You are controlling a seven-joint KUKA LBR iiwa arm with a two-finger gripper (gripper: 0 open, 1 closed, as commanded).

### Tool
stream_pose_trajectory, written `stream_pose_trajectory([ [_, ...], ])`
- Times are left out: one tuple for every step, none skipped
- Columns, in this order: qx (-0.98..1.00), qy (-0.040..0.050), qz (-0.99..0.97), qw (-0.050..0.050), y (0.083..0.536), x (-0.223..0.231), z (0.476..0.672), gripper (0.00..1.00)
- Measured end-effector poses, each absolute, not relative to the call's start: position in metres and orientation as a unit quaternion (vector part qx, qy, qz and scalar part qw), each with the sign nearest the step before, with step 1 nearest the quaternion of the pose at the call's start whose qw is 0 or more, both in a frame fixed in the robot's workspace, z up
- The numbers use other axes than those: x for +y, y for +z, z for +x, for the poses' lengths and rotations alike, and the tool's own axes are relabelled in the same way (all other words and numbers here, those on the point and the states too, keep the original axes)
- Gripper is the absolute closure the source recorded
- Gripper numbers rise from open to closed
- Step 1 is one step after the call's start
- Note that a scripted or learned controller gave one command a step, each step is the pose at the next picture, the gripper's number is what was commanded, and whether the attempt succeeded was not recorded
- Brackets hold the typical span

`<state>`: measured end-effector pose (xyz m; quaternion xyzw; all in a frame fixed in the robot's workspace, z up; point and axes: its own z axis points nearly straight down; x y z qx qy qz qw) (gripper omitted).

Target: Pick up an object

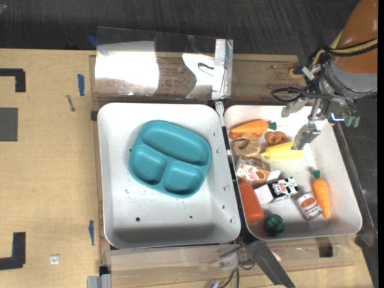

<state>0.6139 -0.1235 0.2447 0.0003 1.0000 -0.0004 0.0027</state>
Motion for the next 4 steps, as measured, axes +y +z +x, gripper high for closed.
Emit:
stream_pose_trajectory([
  [0.998,-0.0025,-0.057,0.015,0.115,-0.138,0.560,0.00],
  [0.989,-0.0067,-0.143,0.030,0.111,-0.150,0.539,0.00],
  [0.987,-0.0047,-0.161,0.013,0.117,-0.203,0.521,0.00],
  [0.982,-0.0006,-0.186,0.021,0.113,-0.210,0.520,0.00],
])
